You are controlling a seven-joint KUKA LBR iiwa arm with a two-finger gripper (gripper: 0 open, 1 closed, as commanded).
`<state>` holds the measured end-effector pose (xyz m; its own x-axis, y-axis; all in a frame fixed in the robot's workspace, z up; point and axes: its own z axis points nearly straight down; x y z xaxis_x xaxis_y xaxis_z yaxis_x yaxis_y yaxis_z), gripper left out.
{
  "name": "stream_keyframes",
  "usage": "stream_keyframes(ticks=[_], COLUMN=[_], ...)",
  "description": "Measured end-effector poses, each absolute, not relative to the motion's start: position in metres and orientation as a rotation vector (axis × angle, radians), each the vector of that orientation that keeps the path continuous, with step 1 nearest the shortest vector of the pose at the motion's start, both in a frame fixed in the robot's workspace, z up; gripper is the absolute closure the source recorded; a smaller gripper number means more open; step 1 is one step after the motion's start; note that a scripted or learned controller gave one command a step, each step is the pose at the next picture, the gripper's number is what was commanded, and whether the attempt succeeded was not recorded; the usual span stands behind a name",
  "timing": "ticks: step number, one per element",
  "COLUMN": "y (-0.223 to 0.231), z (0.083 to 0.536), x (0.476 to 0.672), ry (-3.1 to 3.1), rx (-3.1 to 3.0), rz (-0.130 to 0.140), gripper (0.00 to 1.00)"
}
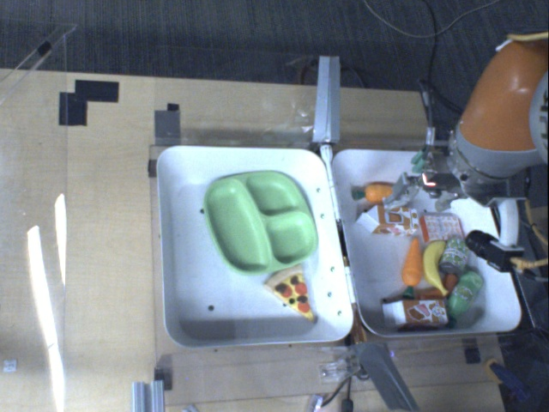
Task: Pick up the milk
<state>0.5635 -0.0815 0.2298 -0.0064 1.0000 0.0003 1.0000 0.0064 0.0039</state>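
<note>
The milk (393, 220), a small white carton with an orange-brown printed panel, lies on its side in the right bin (369, 303), toward the upper left of it. Its long axis runs roughly from 9 to 3 o'clock, the tapered top pointing toward 9. The gripper (426, 181) hovers just beside it at about 1 o'clock; how wide it stands cannot be told. A carrot (375, 193) lies at the carton's 11 o'clock.
</note>
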Motion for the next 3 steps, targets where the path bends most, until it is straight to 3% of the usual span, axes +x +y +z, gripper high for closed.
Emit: stream_keyframes(ticks=[1,2,3], y=[-0.133,-0.100,-0.118], z=[0.396,0.247,0.141], x=[0.562,0.617,0.639], ry=[2.418,2.606,2.567], rx=[1.992,1.747,1.805], rz=[0.007,0.004,0.003], gripper=[0.00,0.00,0.00])
